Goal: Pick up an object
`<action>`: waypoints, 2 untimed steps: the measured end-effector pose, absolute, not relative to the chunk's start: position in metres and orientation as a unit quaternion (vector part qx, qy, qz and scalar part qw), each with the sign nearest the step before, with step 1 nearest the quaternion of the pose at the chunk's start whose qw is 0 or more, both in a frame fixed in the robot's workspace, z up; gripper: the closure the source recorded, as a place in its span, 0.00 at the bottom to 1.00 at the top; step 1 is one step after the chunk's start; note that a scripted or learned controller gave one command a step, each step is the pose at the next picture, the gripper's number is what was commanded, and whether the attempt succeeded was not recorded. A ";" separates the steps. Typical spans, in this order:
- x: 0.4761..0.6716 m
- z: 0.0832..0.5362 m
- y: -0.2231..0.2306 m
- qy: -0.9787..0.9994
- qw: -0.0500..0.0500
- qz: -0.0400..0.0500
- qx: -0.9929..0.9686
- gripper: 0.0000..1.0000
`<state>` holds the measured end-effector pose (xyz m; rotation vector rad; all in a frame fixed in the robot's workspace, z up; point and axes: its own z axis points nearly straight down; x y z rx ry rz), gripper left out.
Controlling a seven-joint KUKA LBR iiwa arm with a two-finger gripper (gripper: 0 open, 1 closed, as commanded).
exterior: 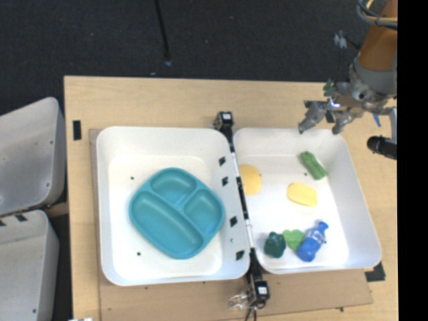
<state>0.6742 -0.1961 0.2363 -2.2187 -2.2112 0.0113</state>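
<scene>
At the two o'clock corner of the bench, the gripper (322, 121) hangs over the far rim of the right bin (358, 179), its two fingers spread apart with nothing between them. Just below it, toward five o'clock, a green oblong piece (312, 165) lies on the bin floor, its long axis running from about eleven o'clock to five o'clock. Near the bin's centre rests a yellow lump (301, 194), and a paler yellow piece (249, 178) lies at nine o'clock against the divider. Along the six o'clock edge a dark green object (274, 245), a bright green one (293, 237) and a blue bottle (311, 241) crowd together, the bottle's cap pointing toward one o'clock. The left bin (110, 179) holds a teal divided plate (176, 211).
</scene>
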 end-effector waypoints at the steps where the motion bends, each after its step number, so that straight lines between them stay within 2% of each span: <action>1: 0.677 0.245 -0.196 -0.707 -0.001 0.000 -0.707 0.00; 2: 0.680 0.183 -0.195 -0.708 0.000 0.002 -0.706 0.00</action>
